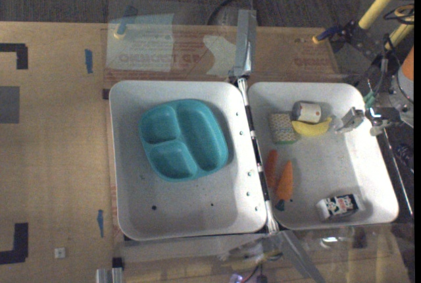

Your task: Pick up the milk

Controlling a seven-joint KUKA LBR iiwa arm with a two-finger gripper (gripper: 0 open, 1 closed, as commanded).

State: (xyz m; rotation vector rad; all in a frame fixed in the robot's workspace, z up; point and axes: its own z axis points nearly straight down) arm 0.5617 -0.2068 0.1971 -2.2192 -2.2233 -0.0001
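The milk (340, 205) is a small white carton with black markings. It lies on its side in the near right corner of the right bin (368, 176). My gripper (348, 120) hangs over the right bin's far right side, near the tip of the banana. It is well above the milk in the view and apart from it. Nothing shows between the gripper and the milk but bare bin floor.
The right bin also holds a yellow banana (312, 127), a grey can (306, 110), a tan-and-green sponge (283, 128) and two orange carrots (284, 181) by its left wall. A teal divided plate (183, 139) lies in the left bin (131, 196).
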